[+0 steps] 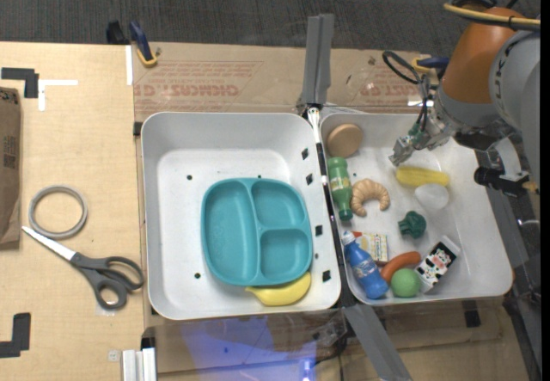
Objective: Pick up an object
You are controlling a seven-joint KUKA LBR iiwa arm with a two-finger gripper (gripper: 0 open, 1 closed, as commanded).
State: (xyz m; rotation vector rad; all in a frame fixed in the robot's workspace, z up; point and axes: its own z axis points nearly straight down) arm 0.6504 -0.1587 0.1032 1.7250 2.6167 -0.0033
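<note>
White bins [163, 199], two; one teal tray [256, 231], two bottles [339, 186].

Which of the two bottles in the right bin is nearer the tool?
The green plastic bottle along the bin's left wall, beside the croissant. The blue plastic bottle lies farther from the tool, at the near edge.

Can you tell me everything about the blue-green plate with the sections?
The teal divided plate looks like smooth plastic, with rounded corners and three compartments: one long one on the left, two smaller on the right. It lies flat, slightly tilted, in the left white bin. A yellow banana pokes out from under its lower edge.
</note>
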